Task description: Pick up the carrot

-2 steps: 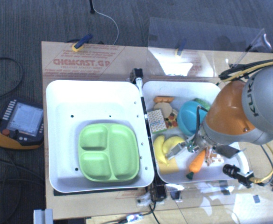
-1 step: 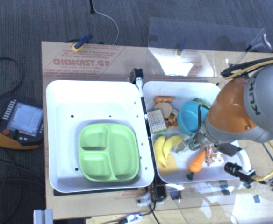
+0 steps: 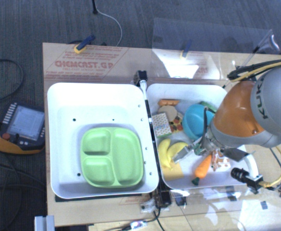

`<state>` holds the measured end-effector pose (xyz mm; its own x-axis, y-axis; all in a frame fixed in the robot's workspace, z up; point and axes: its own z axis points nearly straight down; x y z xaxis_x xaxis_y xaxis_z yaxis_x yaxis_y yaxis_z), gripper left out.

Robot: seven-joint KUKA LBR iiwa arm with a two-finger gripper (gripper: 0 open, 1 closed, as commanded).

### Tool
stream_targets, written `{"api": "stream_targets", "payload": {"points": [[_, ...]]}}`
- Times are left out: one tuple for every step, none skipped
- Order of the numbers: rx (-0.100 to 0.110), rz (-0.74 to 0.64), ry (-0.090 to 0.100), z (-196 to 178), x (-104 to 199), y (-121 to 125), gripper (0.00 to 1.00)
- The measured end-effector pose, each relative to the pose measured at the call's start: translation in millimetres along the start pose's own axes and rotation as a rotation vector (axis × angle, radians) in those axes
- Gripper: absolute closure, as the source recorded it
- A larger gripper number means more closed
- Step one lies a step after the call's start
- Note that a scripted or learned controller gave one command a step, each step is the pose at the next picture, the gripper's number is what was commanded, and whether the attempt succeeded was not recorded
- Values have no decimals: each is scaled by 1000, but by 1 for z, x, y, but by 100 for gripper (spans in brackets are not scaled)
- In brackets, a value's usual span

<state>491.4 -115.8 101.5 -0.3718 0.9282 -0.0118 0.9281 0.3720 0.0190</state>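
Claw directly above carrot in right bin.

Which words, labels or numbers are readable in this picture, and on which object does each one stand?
"KU": grey robot arm, the letters run sideways and the rest is cut off.
"CIENCAST.GP", roughly: red print on the cardboard sheet, blurred, so the spelling is uncertain.
Handheld controller: screen text too small to read.
Small printed box: pattern unreadable.

Both white bins look like smooth, slightly glossy plastic. The green divided plate is matt plastic. The carrot has a smooth, toy-like sheen. The counter is printed brown cardboard; the floor is rough carpet.
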Motion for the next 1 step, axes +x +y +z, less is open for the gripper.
{"api": "stream_targets", "payload": {"points": [[5,-190,1,9,4,-1,0]]}}
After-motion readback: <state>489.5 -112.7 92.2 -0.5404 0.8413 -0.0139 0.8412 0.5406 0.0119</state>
